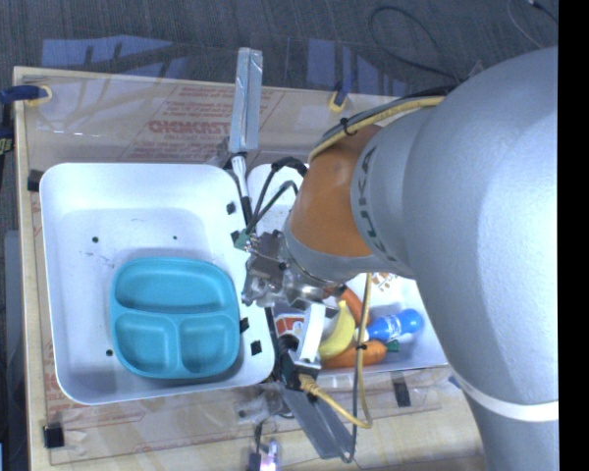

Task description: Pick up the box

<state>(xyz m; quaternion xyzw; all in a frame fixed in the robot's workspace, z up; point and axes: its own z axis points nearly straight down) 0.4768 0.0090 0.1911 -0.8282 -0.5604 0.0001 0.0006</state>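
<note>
A grey KUKA arm (471, 224) with an orange band reaches over the right-hand bin (427, 356), its gripper (275, 287) low at the bin's left edge; whether the claw is apart or together cannot be told. The box (299, 327), white and red, lies beneath it beside a banana (341, 332), carrot (358, 356) and blue bottle (401, 324). A teal divided tray (177, 317) sits in the left bin (79, 224).

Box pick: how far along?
Done: arm is down over the right bin. In hand: claw sits low beside the box, banana and carrot; no grasp visible. Left: grip the box and lift.
</note>
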